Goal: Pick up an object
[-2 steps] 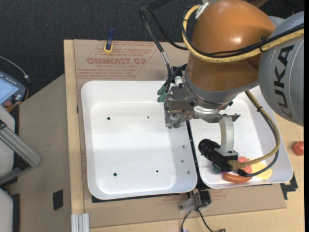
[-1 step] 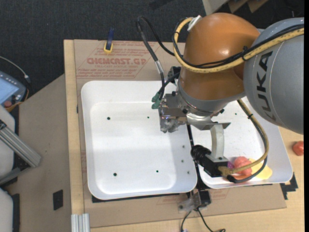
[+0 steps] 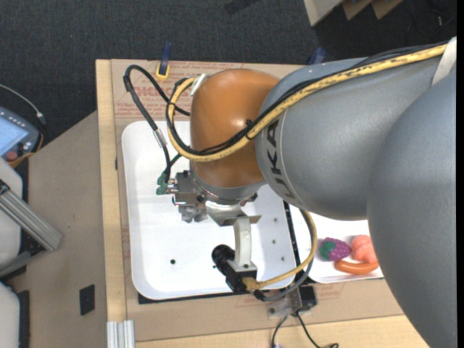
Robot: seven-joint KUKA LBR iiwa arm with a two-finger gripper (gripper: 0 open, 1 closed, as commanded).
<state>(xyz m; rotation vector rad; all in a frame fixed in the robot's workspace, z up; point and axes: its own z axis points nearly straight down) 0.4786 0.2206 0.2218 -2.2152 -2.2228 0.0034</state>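
Observation:
My gripper (image 3: 190,206) hangs low over the middle of the left white bin (image 3: 145,216), mostly hidden under the orange wrist band and the grey arm. No object shows beside it on the bin floor. In the right bin, just past the arm's lower edge, lie a purple bumpy toy (image 3: 334,249), a pink-orange piece (image 3: 362,246) and an orange curved piece (image 3: 357,267). They lie well to the right of the gripper.
The grey arm covers nearly all of the right bin and the top right of the view. The wooden bench edge (image 3: 109,194) runs along the left bin's left side. A blue clip (image 3: 165,58) sits on the bench's far edge.

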